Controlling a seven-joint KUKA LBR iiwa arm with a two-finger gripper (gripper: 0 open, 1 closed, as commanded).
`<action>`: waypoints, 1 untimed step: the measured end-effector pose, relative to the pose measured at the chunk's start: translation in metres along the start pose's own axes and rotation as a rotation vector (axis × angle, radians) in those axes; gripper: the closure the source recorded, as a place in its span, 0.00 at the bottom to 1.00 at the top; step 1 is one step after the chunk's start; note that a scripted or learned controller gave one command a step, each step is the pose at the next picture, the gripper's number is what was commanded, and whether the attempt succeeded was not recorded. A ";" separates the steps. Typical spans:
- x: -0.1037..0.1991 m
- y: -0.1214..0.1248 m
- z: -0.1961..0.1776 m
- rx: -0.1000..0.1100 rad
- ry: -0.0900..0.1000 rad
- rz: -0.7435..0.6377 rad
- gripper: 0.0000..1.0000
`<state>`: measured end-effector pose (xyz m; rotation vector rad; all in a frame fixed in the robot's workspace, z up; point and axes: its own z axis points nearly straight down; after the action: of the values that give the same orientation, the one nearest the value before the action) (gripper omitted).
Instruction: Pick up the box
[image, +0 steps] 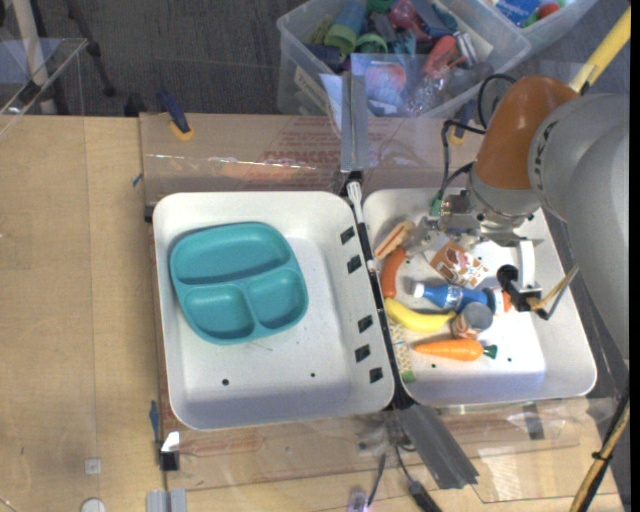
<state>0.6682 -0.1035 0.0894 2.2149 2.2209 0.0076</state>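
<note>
Overhead view of the bench. The left bin carries a teal divided tray in its upper left part. The right bin holds a crowded pile: a small box with a brown and white printed face, a blue bottle just below it, a yellow banana, a carrot lowest in the pile, and a red-orange item at the pile's left edge.

The arm enters from the right of the frame, its orange band at upper right. The gripper hangs low over the upper part of the right bin; whether it is spread or pressed together cannot be told from this angle, and nothing can be seen pinched in it.

The box lies just below the gripper in the frame, slightly to its left, near it but apparently not gripped.

Risk, as a judgement: the box lies tilted among close neighbours, touching or nearly touching the bottle. A descent slightly off centre could catch the bottle or another neighbouring item instead, or push the box sideways so that it slips free. A grip on one corner alone would probably not survive the lift.
</note>
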 end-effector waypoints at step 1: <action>0.000 0.000 0.000 0.000 0.000 0.000 0.00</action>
<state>0.6682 -0.1035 0.0894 2.2149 2.2209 0.0076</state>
